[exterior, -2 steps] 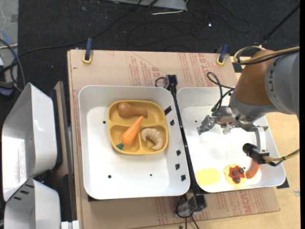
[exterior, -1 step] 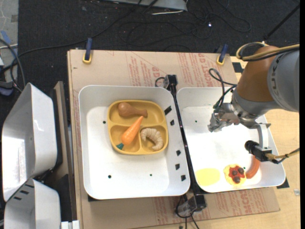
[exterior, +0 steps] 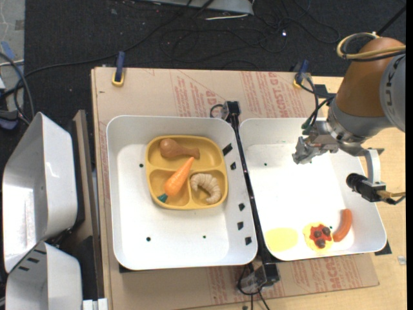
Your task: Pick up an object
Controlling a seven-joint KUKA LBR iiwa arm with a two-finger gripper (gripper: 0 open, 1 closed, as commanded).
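Note:
My gripper [exterior: 303, 156] hangs over the upper middle of the right bin [exterior: 284, 192], pointing down, with nothing seen between its fingers. Along that bin's front edge lie a flat yellow disc [exterior: 282, 239], a small red and black piece [exterior: 318, 234] and an orange sausage [exterior: 342, 225], all well below and to the right of the gripper. In the left bin [exterior: 129, 192] a yellow divided plate [exterior: 153, 155] holds a brown drumstick [exterior: 179, 149], an orange carrot [exterior: 179, 177] and a pale shrimp [exterior: 207, 186].
The arm's orange band [exterior: 364, 76] and grey wrist fill the upper right, above the right bin's far corner. A black fitting [exterior: 362, 185] sticks out over the bin's right side. White boxes [exterior: 35, 192] stand off the bench to the left.

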